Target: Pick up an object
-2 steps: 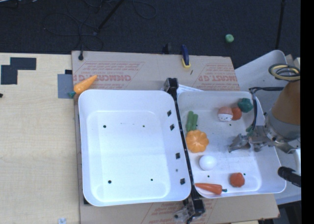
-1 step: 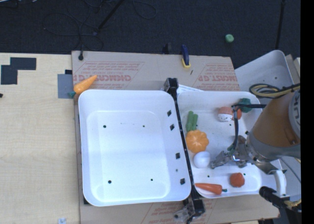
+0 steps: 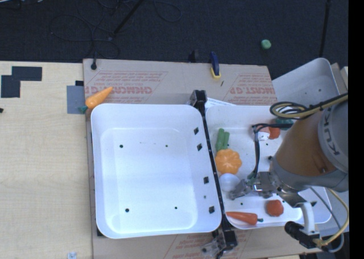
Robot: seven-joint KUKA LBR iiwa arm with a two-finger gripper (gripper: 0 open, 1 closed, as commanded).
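Note:
The right bin (image 3: 239,117) holds several small items. A green piece (image 3: 221,138) lies by the divider, with an orange pumpkin-like object (image 3: 228,161) just below it and a pale round object (image 3: 228,181) under that. Near the front rim are a red carrot-shaped piece (image 3: 243,217) and a red round object (image 3: 274,208). A small red and white item (image 3: 269,133) sits near the arm's cables. My gripper (image 3: 245,189) hangs low over the bin, right of the pale round object and above the red carrot-shaped piece. I see nothing held in it.
The left bin (image 3: 102,138) stands beside the right one, with a black divider (image 3: 206,155) between them. An orange carrot toy (image 3: 98,96) lies on the cardboard outside the left bin's far corner. The arm's body (image 3: 310,150) covers the right bin's right side.

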